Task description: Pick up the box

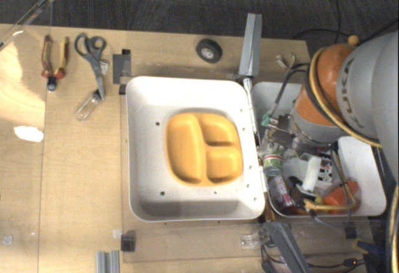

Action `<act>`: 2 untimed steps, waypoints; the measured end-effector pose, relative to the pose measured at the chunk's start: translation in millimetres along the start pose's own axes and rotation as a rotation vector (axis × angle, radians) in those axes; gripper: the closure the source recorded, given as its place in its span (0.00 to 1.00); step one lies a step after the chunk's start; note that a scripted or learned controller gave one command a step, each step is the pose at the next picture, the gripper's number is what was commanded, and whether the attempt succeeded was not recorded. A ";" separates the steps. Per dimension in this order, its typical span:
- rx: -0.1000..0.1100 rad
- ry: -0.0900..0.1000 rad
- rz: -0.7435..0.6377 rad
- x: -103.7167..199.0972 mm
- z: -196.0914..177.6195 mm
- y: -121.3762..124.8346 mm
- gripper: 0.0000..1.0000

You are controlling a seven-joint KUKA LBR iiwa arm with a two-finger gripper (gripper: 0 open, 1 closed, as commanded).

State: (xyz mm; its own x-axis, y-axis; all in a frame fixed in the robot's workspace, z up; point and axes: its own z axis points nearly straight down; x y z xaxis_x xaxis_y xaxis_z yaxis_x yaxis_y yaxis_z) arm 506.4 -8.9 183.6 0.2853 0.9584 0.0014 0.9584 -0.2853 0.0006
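A: Two bins sit on the bench. Which one has the box?

B: The right bin, I think. A small white box with dark print lies tilted in the clutter there, near the arm. It is partly hidden, so I am not certain of its shape.

A: And the left bin?

B: That bin holds a yellow divided dish, nothing to do with the job.

A: What about the claw?

B: It hangs low over the left side of the right bin, just beside the box. Whether it is released or clenched, I cannot tell; cables and the wrist cover it. Nothing shows in its grip.

A: How will the box handle?

B: Probably light and thin-walled, likely card, so a hard squeeze could crush it. Its faces look smooth and may slip. I would take it across the two narrow sides, near the middle. An orange thing and a small can crowd it and could get nudged.
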 end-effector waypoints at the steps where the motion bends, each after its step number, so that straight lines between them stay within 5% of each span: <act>1: -0.003 -0.001 -0.210 -31.4 -12.8 1.2 1.00; 2: -0.002 -0.001 -0.063 7.4 -0.6 36.8 1.00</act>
State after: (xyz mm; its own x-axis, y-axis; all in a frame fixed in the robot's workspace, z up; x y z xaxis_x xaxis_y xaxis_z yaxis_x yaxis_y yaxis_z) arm 543.8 -12.3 184.3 0.2244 0.9745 0.0005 0.9745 -0.2244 0.0025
